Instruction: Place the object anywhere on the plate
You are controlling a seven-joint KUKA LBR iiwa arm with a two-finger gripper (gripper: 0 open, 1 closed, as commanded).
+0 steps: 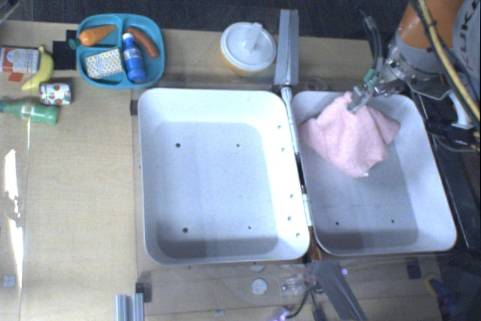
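Right white bin (421, 229): tool (359, 98) pinches the pink cloth (349, 137) by its top edge.

blue tray (152, 34) w/ toy food, banana (40, 70), can (55, 93), lidded cup (248, 47)

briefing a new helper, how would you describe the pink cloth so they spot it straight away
Find the two white bins side by side and take the right bin. In its upper left part lies the pink cloth, a soft crumpled heap with the gripper at its top edge. It is the one pink, floppy thing on the bench.
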